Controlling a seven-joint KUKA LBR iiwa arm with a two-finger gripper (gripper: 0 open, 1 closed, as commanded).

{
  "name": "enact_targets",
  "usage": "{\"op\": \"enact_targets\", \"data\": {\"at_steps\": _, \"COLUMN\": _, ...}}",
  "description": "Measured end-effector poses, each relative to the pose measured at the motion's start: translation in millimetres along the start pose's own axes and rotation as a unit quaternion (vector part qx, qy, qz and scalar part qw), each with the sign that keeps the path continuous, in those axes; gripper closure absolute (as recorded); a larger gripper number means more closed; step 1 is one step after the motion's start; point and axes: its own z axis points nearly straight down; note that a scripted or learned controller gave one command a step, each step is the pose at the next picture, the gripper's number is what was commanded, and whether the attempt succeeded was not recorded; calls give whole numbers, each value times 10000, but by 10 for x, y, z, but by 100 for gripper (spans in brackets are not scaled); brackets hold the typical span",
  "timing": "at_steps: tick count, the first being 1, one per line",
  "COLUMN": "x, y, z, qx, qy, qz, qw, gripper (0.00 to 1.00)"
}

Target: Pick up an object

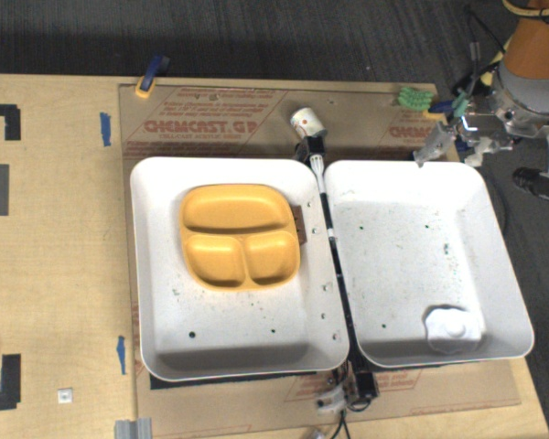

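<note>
**Two bins, one item apiece**

Left of centre: white bin holding a yellow three-compartment tray in its upper half. Right: second white bin with a small white cap-like object in its lower right corner. Upper right: gripper above bin's far rim; grip state cannot be told.

Even, bright overhead light falls on the surface; both white bins glare slightly (edges nearly blown out). Shadows are soft and short. Far from the tool, focus softens mildly.
</note>
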Motion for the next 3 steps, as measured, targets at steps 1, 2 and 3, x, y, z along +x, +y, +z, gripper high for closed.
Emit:
{"op": "enact_targets", "data": {"at_steps": 1, "x": 319, "y": -1021, "z": 1256, "qx": 11, "qy": 3, "qz": 434, "qw": 9991, "gripper": 0}}
{"op": "enact_targets", "data": {"at_steps": 2, "x": -253, "y": -625, "z": 1526, "qx": 5, "qy": 56, "qz": 428, "qw": 9991, "gripper": 0}}
{"op": "enact_targets", "data": {"at_steps": 3, "x": 43, "y": -115, "z": 1524, "qx": -10, "qy": 1, "qz": 44, "qw": 10000, "gripper": 0}}
